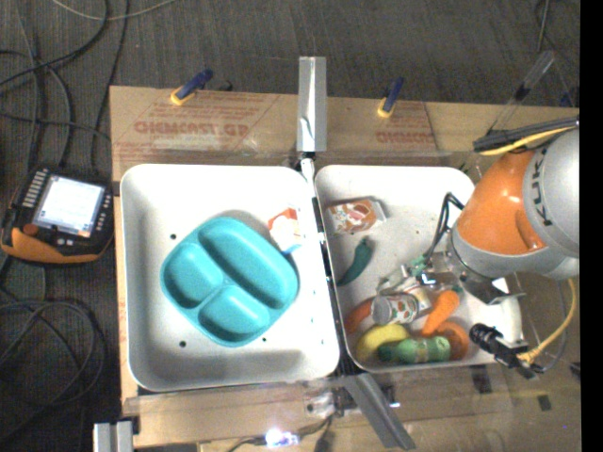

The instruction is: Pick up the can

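Arm cut off at right edge, gripper fingers indistinct, can label unreadable

Lighting here is pretty flat and even, like plain overhead room light. The two shallow white plastic bins come out bright, nearly washed out on their floors, while the dark carpeted floor up top stays dim and grainy. Shadows are soft: a faint one hugs the turquoise divided plastic tray along its lower edge, and the grey and orange robot arm darkens the bin corner under it. There's a small white glare spot at the bottom edge by the metal frame. Overall it's low-res and a bit mushy, so the small items in the right bin blur together.
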Motion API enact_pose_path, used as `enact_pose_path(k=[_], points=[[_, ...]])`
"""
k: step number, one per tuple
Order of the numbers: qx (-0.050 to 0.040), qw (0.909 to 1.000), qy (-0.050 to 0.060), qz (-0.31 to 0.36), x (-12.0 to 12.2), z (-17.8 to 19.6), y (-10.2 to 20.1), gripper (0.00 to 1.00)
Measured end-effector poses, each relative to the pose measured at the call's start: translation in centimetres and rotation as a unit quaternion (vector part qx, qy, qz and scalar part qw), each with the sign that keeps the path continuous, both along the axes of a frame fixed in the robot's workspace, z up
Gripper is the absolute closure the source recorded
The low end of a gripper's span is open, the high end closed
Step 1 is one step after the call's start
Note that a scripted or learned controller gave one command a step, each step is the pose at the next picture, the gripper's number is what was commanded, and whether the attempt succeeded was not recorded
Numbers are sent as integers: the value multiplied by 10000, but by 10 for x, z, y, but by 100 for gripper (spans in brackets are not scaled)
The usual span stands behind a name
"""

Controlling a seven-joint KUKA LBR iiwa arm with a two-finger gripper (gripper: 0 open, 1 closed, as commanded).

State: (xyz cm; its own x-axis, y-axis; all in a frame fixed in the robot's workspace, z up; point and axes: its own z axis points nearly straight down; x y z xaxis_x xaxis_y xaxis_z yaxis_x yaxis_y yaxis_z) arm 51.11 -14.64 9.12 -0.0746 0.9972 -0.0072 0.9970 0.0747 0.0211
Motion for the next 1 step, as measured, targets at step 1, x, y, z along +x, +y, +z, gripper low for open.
enact_pose_path(k=[1], points=[[-6, 10000, 5, -10, 0, 9, -1, 100]])
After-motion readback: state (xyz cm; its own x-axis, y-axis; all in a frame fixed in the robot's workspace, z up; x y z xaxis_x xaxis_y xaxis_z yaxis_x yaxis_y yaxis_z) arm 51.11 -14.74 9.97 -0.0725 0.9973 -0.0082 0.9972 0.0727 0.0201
